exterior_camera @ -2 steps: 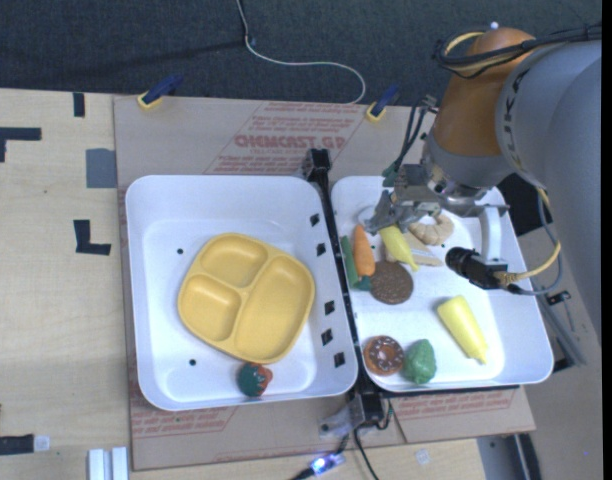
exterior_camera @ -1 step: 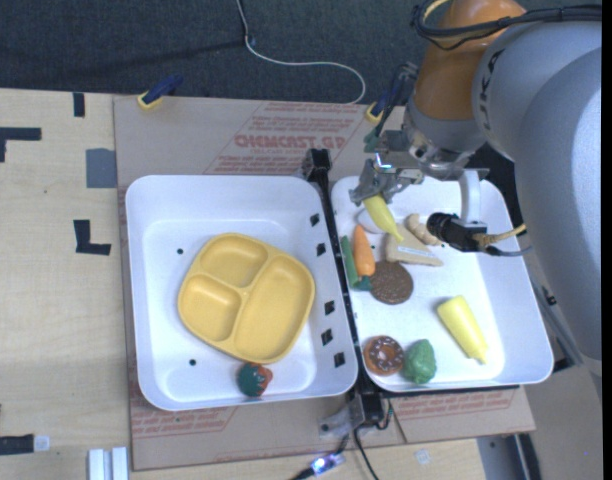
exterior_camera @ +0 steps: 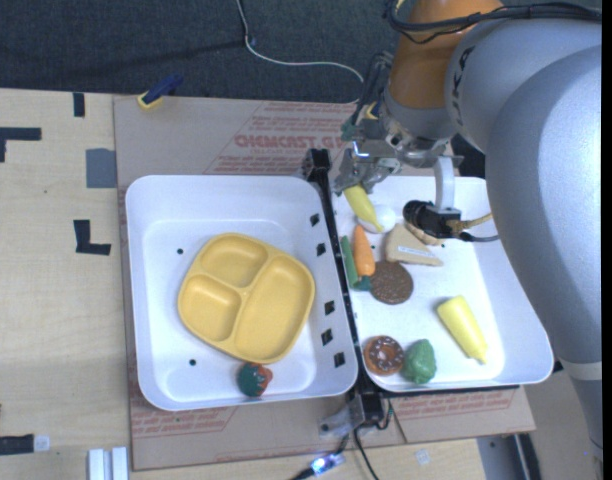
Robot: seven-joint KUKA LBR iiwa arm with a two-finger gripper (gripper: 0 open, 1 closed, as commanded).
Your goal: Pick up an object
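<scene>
Cardboard sheet under bins, perhaps blue clip

The scene is evenly and fairly brightly lit from overhead, with diffuse light. The two shallow white plastic bins reflect it strongly and look nearly blown out on their floors, with little surface detail. Shadows are soft and short, as under the yellow divided plastic plate. The large grey robot arm, closest to the lens, appears soft and slightly out of focus. Overall sharpness is modest, with mild graininess on the dark cloth at the top.
</scene>
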